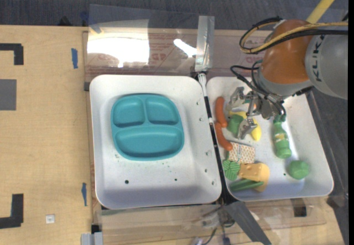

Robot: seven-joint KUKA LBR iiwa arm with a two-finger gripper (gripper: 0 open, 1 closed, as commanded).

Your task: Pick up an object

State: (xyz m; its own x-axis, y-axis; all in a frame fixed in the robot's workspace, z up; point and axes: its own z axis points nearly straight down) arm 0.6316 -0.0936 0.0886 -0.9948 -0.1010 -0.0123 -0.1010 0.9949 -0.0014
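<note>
Two white bins sit side by side on my desk (38, 128); the left bin (105, 183) carries a teal divided plate (147, 126), and the right bin (318, 175) holds the pile of toy food I am picking from. My end effector (250, 122) is down inside the right bin, over the upper middle of the clutter, right above a green piece (235, 124) and a yellow piece (255, 133). Just left of them lies an orange sausage (221, 114); a green bottle (281, 140) and a green ball (299, 169) lie to the right, and a yellow-orange toy (254, 172) sits nearer the front edge. Whether the metal fingers are apart or together I cannot tell from this angle, and I see nothing clearly caught between them. I judge the reach as made, while the grasp and lift remain to be done.
</note>
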